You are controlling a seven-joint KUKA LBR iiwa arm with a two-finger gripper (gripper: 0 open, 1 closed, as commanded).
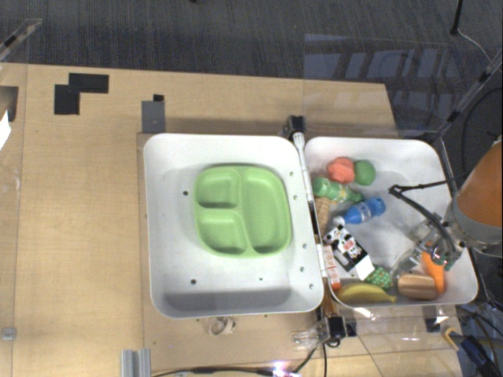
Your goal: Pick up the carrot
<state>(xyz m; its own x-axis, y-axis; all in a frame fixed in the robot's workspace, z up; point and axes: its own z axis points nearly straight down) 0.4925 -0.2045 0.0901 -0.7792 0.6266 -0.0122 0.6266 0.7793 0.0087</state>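
Here the carrot (434, 267) lies at the lower right of the frame, in the right bin (409, 149), near that bin's right wall and just above a tan roll (416, 286). It is a small orange piece, and we see it partly hidden by the gripper (428, 247), which sits directly over it. The gripper looks to be touching or nearly touching the carrot, but we cannot tell whether it is open, closed, or gripping anything, since the metal parts blur together from this angle. The carrot seems to rest on the bin floor, so we judge that the reach is done and the grasp and lift are left. Around it, a banana (365, 293) lies along the bin's lower edge, with a green block (382, 276) just beside it and a black-and-white toy (344, 247) to the left. Higher up are a blue bottle (367, 210), a red ball (341, 169) and a green ball (364, 171) touching each other. The left bin (169, 210), at the frame's centre, holds a green tray (240, 209). The arm (481, 199) enters from the right edge.
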